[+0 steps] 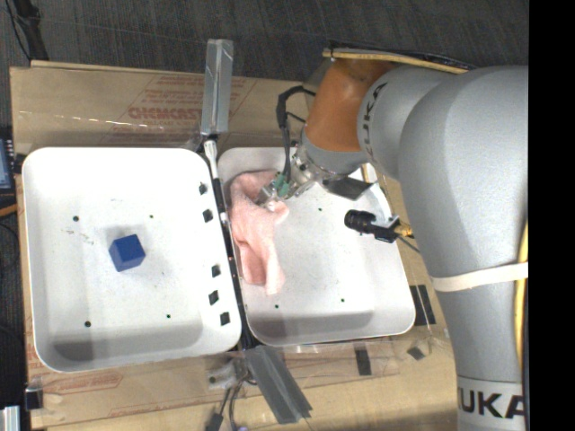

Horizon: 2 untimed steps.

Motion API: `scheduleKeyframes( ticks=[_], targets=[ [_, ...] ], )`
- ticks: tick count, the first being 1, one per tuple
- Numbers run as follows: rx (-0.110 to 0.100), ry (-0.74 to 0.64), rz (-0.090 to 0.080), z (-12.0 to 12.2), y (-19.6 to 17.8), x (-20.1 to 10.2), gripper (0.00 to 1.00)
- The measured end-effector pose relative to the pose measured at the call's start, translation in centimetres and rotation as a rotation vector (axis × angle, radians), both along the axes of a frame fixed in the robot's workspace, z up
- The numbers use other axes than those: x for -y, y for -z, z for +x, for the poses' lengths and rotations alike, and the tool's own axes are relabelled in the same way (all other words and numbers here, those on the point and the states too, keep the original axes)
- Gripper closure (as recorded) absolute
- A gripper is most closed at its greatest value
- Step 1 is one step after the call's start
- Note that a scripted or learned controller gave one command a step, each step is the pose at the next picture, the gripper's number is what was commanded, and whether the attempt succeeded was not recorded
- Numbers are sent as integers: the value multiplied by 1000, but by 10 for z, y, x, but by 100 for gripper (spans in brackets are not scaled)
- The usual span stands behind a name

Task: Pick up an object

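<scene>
The tool (pixel 274 192) sits low in the right bin (pixel 359 317), at about ten o'clock within it, right on the top end of a crumpled pink cloth (pixel 254 236); I cannot tell its state. A blue cube (pixel 127 251) rests in the left bin (pixel 54 335).

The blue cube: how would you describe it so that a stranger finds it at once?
Two white bins sit side by side; look in the left bin. The blue cube lies alone on its floor, left of centre. It is small, solid and blue, whereas the pink cloth in the right bin is soft and crumpled.
</scene>
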<state>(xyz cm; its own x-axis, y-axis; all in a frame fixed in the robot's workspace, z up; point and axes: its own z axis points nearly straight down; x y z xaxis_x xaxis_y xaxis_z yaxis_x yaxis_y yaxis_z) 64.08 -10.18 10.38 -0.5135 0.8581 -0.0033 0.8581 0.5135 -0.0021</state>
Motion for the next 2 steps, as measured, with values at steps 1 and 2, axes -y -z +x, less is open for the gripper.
scheduleKeyframes(
  ticks=[1,2],
  targets=[
    [0,0,-1,0,0,0,0],
    [1,61,2,3,10,-1,0]
  ],
)
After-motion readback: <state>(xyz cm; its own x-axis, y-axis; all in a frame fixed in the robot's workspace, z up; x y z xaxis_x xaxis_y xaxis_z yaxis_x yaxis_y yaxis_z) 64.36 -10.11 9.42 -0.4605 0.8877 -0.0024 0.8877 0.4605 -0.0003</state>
